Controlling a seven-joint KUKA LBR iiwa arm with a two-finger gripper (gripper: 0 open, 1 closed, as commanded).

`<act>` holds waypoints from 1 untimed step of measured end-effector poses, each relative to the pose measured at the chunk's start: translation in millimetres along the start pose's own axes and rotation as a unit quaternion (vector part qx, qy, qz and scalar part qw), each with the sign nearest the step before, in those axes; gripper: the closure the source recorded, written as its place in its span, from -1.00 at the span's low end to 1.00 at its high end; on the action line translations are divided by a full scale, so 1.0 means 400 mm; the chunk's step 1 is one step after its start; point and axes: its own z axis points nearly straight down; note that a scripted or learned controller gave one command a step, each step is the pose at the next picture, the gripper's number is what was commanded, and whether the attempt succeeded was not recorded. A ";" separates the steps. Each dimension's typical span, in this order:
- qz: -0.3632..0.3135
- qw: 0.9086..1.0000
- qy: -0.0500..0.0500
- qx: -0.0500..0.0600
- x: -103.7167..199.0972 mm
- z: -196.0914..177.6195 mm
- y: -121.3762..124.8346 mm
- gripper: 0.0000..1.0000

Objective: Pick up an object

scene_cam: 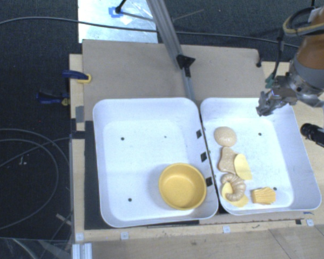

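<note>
Camera view: round, pale-tan object (225,136)

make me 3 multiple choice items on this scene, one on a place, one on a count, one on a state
1. Where does the yellow bowl sit?
A. in the left bin, near its front right corner
B. in the right bin, at its back edge
C. on the bare bench behind the bins

2. How many white bins are on the bench?
A. one
B. two
C. four

3. How does the bowl stand?
A. tipped upside down
B. upright, its opening facing up
C. lying on its side against the pale food pieces

Answers:
1. A, the bowl rests on the floor of the left bin, close to the wall it shares with the right bin.
2. B, two shallow white bins lie side by side.
3. B, its round rim and hollow inside show from above, while the pale food pieces lie apart in the right bin, below the gripper.
</note>
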 end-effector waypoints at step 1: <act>-0.001 1.000 0.000 0.002 -0.001 -0.055 0.003 1.00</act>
